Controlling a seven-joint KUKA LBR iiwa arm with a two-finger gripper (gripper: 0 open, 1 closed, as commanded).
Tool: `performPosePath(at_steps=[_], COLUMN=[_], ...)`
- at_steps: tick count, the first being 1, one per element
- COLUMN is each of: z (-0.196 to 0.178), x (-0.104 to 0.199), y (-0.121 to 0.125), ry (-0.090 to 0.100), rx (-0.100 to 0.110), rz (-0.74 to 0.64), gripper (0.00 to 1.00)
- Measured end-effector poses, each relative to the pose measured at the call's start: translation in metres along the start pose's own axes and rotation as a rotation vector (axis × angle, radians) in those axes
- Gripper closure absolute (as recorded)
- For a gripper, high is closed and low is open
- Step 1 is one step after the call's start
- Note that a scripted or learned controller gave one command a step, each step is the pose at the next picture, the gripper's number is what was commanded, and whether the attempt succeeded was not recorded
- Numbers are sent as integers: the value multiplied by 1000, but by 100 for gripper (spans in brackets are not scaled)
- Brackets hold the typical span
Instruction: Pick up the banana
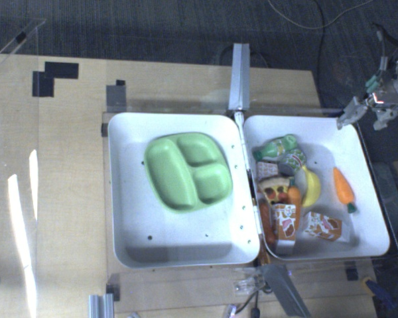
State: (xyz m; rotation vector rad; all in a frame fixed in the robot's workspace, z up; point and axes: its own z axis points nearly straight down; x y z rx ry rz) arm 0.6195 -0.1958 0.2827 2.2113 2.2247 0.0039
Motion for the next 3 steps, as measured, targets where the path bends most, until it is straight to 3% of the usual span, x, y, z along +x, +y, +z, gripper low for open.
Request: performPosePath(at_steps=[1,2,3], z=[191,178,178], x=[-2,-1,-1], y=[-3,0,0], ry=[0,-1,-1], rx=[-1,-7,-7], rz=[34,31,31], gripper=[0,100,0])
